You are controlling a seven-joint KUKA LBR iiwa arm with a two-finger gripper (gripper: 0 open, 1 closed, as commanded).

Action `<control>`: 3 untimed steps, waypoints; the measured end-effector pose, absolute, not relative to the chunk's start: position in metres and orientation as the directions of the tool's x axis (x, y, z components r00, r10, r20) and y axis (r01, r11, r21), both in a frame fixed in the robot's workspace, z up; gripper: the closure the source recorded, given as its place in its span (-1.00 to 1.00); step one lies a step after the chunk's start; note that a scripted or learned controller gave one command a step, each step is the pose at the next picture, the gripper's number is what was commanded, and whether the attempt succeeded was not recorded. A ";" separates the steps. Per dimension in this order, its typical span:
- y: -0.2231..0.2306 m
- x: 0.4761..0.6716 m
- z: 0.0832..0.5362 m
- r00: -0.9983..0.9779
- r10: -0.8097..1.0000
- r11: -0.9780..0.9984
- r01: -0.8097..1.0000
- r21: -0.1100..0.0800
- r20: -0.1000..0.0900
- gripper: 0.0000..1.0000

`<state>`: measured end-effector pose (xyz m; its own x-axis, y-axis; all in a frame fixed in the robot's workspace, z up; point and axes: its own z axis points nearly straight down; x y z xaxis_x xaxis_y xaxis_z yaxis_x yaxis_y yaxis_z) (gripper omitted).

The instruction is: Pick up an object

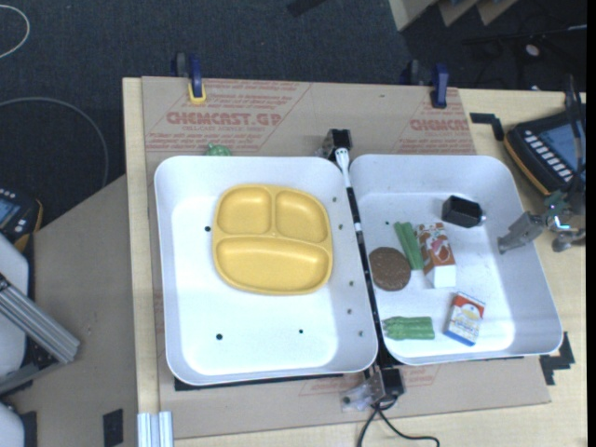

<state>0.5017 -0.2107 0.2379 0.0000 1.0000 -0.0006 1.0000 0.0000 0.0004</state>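
Observation:
The right bin (484,170) holds several small objects. A black block (462,211) lies at the back, with a green stick (407,245) and a red and white packet (434,244) in front of it. A brown disc (389,269) lies to the left and a small white block (443,275) sits beside it. Near the front are a green bumpy piece (410,328) and a red and white carton (465,318). My gripper (527,231) is at the bin's right rim, low and to the right of the black block, with nothing seen in it.
In the left bin (186,324) lies a yellow divided plate (274,239). A tablet (549,152) rests on the bench at the far right. Blue clamps (195,74) hold the board at the back, and cables run at the front edge.

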 end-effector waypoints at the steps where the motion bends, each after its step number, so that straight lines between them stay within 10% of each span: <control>1: -0.156 0.482 0.400 -0.008 1.000 0.008 1.000 0.019 -0.004 -1.00; 2: -0.159 0.482 0.402 -0.003 1.000 0.003 1.000 0.007 -0.004 1.00; 3: -0.227 0.478 0.340 0.007 1.000 -0.007 1.000 -0.007 0.001 1.00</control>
<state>0.4777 -0.2275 0.3400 0.0067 1.0000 0.0007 1.0000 -0.0067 -0.0066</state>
